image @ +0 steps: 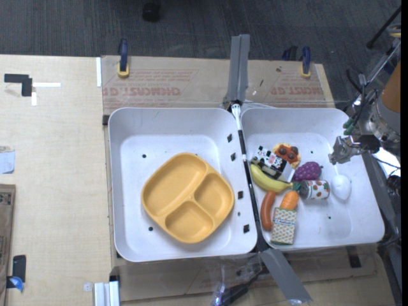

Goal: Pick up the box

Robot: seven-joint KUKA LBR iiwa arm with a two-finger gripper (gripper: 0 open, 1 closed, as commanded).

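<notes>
The box [284,226] is a small tan and green carton lying flat near the front of the right bin [357,231], beside a red sausage [268,210] and just below a carrot [289,200]. My gripper [338,154] hangs over the right side of that bin, above a white egg [342,187], well up and to the right of the box. Nothing shows in its grasp.
A banana [268,180], purple grapes [308,170], a small can [315,190], a cow-patterned toy [270,160] and an orange toy [285,152] crowd the middle of the right bin. A yellow divided plate [187,197] lies in the left bin [127,139].
</notes>
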